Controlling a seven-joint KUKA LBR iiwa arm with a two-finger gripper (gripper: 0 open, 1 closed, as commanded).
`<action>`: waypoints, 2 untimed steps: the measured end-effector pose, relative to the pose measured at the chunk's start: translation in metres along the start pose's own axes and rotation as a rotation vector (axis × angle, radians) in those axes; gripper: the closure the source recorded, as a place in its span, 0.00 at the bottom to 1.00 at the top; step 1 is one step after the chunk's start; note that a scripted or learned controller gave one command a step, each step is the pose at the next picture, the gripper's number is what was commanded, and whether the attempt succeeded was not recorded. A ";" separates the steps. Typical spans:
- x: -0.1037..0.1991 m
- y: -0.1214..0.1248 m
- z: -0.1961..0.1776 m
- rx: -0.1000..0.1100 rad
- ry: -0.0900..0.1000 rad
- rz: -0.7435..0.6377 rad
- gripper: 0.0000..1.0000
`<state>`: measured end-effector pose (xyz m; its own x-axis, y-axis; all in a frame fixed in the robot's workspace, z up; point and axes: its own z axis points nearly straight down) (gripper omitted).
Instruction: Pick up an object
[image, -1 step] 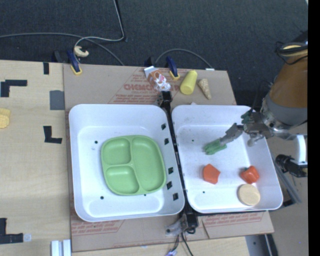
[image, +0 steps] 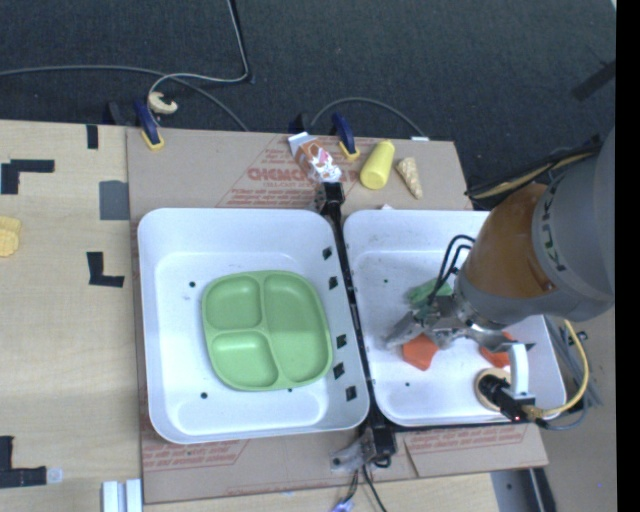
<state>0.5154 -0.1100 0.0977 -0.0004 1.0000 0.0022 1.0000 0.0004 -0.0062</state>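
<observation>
Reaching low into the right white bin, the tool hovers over a small orange block near the bin's middle; whether it is open, I cannot tell. Next, a judgement: close squarely on the block, then lift.

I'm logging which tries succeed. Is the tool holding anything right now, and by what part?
Cannot be told. The tool sits low in the right bin, right by an orange block and a green item.
</observation>
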 end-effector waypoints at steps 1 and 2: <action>0.005 -0.028 0.011 -0.013 -0.004 -0.001 0.00; 0.004 -0.028 0.001 -0.013 -0.005 0.001 1.00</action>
<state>0.4876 -0.1062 0.0965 0.0002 1.0000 -0.0033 1.0000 -0.0001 0.0072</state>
